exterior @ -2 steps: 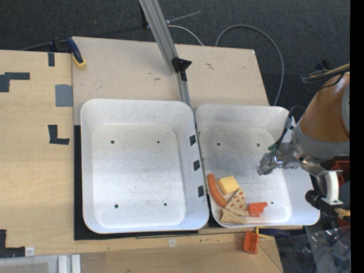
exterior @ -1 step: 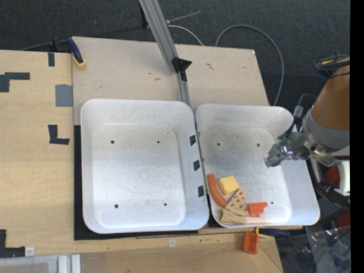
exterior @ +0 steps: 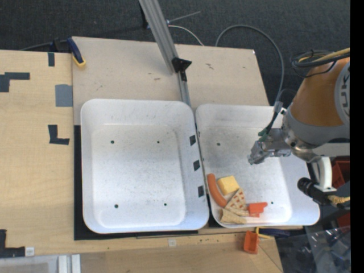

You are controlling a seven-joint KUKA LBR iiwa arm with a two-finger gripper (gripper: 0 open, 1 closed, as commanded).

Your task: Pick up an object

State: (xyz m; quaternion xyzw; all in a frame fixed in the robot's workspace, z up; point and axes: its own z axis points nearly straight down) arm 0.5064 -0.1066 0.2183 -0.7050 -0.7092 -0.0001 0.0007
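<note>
In the right white bin, near its front edge, lie several small toy foods: an orange-red sausage, a yellow block, a tan waffle-like piece, a pale piece and a small orange-red block. My gripper hangs over the right half of this bin, up and to the right of the pile, apart from every piece. I see nothing between its fingers.
The left white bin sits beside the right one, with a grey divider strip between them. A metal pole slants across the back. A cable loops behind the right bin. An orange clamp sticks out at the front edge.
</note>
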